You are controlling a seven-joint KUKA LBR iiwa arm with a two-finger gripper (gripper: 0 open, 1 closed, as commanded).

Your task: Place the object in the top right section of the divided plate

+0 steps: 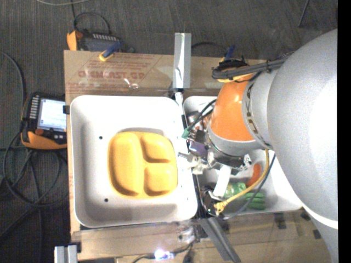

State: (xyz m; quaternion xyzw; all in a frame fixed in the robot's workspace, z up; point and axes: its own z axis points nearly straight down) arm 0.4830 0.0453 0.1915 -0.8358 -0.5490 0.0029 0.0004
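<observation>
A yellow divided plate [143, 163] lies in the left white bin [88, 119], its sections bare. The arm's orange band and wrist cover most of the right bin [193, 106]. My gripper [198, 163] hangs low at the right bin's left side, close to the wall between the bins; the wrist hides its tips. A green object [245, 197] lies in the right bin near its front, and an orange-red object [255, 173] shows just behind it, under the wrist.
A cardboard sheet [120, 73] lies behind the left bin. A handheld pendant [46, 119] with a lit screen rests on the floor at the far left. A metal post [182, 59] stands behind the wall between the bins.
</observation>
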